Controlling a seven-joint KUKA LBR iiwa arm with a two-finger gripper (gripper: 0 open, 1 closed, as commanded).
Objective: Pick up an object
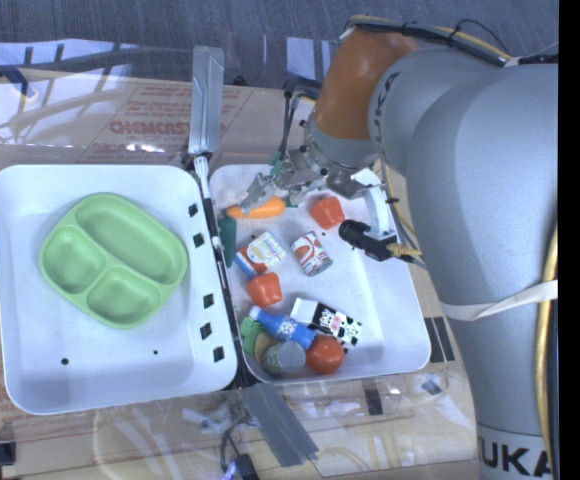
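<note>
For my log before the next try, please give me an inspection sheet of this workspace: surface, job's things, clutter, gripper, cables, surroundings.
Surface: two white bins, left bin and right bin, side by side on the bench.
Job's things: small toys crowd the right bin, among them a carrot, a can and a blue bottle.
Clutter: green divided plate in the left bin.
Gripper: gripper low over the carrot at the right bin's far end; grasp not visible.
Cables: black cable over the arm.
Surroundings: cardboard behind the bins.
</note>
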